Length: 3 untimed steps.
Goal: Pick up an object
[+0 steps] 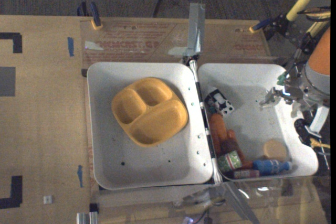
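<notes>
The arm's orange band (321,55) is rising closest to the lens, up-frame and right of the tan round piece (275,149). Below it the gripper (273,98) is hanging over bare floor of the right bin (247,68), up-frame of the tan round piece and well apart from it. Whether it is clenched or released I cannot tell, and nothing is showing in its grasp.

The likely targets are sitting around that tan piece: a blue bottle (272,166) is lying just down-frame of it, a green can (229,160) is standing to its left, and an orange carrot-like toy (217,128) and a black-and-white piece (219,102) are lying further left and up-frame. The yellow divided plate (149,111) is resting far to its left.

The tan round piece is looking like the easiest pick, since it is standing apart from its neighbours. A good attempt is going to mean centring directly over it, descending straight, and avoiding the bottle beside it and the nearby bin wall.
</notes>
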{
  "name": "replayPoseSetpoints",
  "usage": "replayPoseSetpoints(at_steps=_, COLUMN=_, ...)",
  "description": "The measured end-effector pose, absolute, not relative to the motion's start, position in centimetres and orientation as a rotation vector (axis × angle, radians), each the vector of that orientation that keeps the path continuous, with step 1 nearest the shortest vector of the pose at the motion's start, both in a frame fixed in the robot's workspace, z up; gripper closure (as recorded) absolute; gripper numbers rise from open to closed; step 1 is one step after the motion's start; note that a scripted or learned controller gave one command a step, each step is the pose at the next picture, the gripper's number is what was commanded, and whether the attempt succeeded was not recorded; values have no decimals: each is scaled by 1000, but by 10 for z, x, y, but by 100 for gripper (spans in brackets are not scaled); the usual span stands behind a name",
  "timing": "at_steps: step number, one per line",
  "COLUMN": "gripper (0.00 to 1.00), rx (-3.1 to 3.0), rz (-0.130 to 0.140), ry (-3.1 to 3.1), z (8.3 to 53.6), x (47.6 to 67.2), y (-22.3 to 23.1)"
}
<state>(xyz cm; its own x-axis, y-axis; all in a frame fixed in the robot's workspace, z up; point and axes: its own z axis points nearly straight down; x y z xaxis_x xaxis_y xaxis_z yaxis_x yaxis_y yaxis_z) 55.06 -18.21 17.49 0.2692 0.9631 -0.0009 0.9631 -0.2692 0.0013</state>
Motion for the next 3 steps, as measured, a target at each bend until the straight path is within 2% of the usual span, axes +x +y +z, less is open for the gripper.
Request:
replayPoseSetpoints(at_steps=1, gripper=0, rx=2505, rz=0, ry=1894, z=312, x=492, y=-187)
replayPoseSetpoints(at_steps=2, gripper=0, rx=2535, rz=-2, ry=1858, z=170, x=479, y=-115)
replayPoseSetpoints(at_steps=3, gripper=0, rx=2751, rz=-1, ry=1515, z=266, x=502, y=-189)
